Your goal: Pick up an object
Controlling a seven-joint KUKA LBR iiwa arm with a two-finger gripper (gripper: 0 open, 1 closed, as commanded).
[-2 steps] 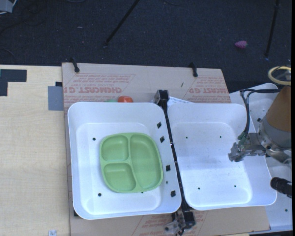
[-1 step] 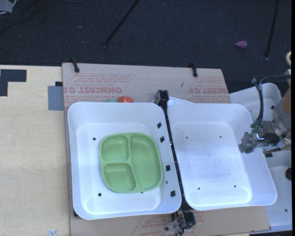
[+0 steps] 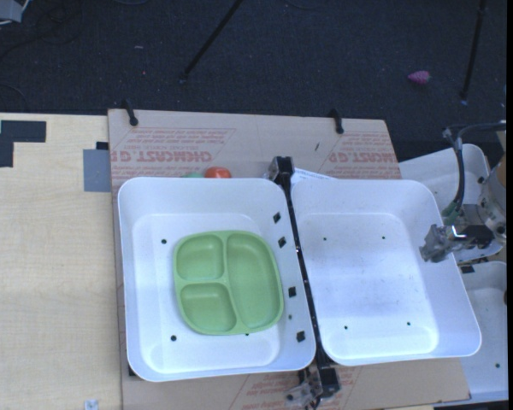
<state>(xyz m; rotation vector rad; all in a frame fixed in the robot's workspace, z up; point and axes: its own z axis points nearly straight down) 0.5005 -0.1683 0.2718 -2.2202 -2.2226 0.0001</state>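
Gripper (image 3: pixel 436 244) is hanging at right bin (image 3: pixel 445 319) edge, can't tell its state, w/ green plate (image 3: pixel 228 282) lying flat in left bin (image 3: pixel 145 348), prob. the target.

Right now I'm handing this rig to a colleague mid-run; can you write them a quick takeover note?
Gripper: at the right bin's right rim, nothing visibly held; finger state unclear.
Objects: green divided plate lies flat in the left bin. A small orange item sits on the cardboard behind that bin.
Done: no pick yet.
Left: cross to the left bin, grasp the plate, lift it.
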